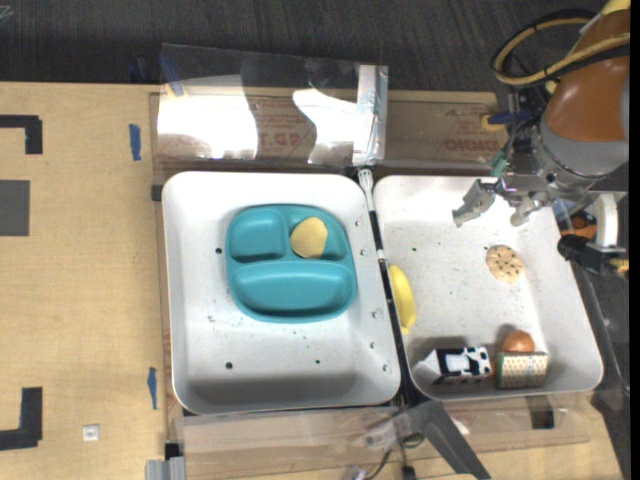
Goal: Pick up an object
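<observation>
My gripper (497,208) hangs over the back of the right bin (440,268), fingers spread apart and open with nothing between them. A round cookie (505,262) lies on the bin floor just below and slightly right of the fingertips. A yellow banana (402,295) rests against the bin's left wall. At the bin's front sit a black-and-white toy (463,362) and a muffin-like piece with a brown top (521,359). In the left bin (200,348) a teal divided plate (288,262) holds a yellow round food piece (309,236) in its upper right compartment.
A clear plastic sheet and cardboard wall (300,128) stand behind the bins. The divider between the bins (380,268) runs just left of the banana. The arm's orange band and cables (580,68) fill the upper right.
</observation>
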Robot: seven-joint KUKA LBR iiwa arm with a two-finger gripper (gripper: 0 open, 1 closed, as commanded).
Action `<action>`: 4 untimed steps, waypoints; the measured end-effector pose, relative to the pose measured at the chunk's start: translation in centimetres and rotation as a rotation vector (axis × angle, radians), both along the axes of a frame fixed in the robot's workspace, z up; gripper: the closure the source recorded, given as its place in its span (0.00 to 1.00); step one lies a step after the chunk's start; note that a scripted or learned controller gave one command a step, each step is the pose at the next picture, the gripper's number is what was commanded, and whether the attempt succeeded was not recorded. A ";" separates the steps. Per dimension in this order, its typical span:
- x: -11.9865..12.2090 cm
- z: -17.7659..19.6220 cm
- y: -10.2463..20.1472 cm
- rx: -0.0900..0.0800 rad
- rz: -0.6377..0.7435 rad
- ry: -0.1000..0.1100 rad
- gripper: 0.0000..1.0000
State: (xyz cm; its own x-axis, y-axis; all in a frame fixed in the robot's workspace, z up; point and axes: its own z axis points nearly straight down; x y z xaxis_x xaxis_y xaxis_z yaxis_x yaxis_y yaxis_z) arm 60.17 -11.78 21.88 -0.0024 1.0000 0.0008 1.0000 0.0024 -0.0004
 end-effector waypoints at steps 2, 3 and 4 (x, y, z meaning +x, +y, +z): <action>-2.5 -12.6 -8.4 -0.006 0.286 -0.013 0.00; 2.7 -12.5 -3.1 -0.008 0.315 -0.021 0.00; 4.2 -13.3 -3.1 -0.003 0.352 -0.005 0.00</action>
State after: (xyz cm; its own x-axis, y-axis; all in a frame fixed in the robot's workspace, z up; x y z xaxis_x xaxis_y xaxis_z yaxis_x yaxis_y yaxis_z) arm 64.33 -14.92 8.59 -0.3466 0.9380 -0.0027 0.9380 0.3466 0.0041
